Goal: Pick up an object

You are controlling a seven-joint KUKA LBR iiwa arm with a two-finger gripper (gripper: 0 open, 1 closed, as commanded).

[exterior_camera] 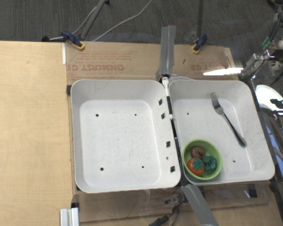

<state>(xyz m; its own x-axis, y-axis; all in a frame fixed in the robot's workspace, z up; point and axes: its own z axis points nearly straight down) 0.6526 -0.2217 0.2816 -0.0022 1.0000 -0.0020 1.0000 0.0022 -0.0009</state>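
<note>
Right bin | fork: light, stiff, slippery, grasp mid-handle | green bowl near-left corner | jaws: state cannot be told

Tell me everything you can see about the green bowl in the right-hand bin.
The green bowl is small, round and looks like plastic. It sits upright in the near left corner of the right bin, close against the bin's walls. Inside lie three small items: a brownish one at the back, an orange-red one in front and a teal one beside it. The fork lies apart from it, further back.
</note>
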